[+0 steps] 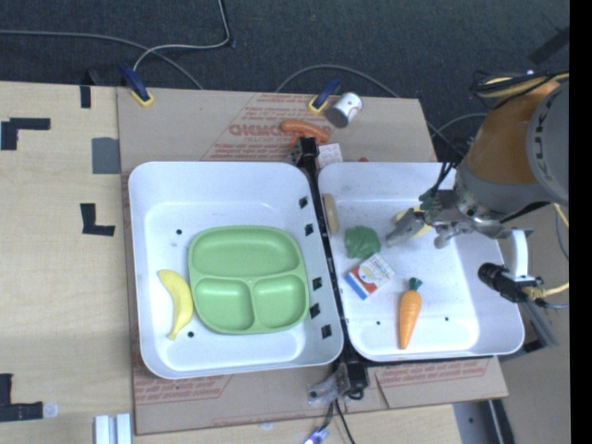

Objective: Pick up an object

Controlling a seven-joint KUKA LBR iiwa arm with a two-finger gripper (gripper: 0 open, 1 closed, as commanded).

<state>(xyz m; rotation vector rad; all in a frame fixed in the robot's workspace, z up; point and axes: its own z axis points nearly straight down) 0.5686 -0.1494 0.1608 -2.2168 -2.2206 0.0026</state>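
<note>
Broccoli (363, 241) sits just left of my gripper (407, 225), not touching. I cannot tell how wide it is. I judge I am reaching; next I must drop over it and squeeze.

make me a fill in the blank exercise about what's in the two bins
The banana lies in the ___ bin, beside the green tray.
The carrot lies in the ___ bin.
The small card lies between the carrot and the green ___.
The gripper hangs over the ___ bin.

Missing words: left; right; lump; right
</note>
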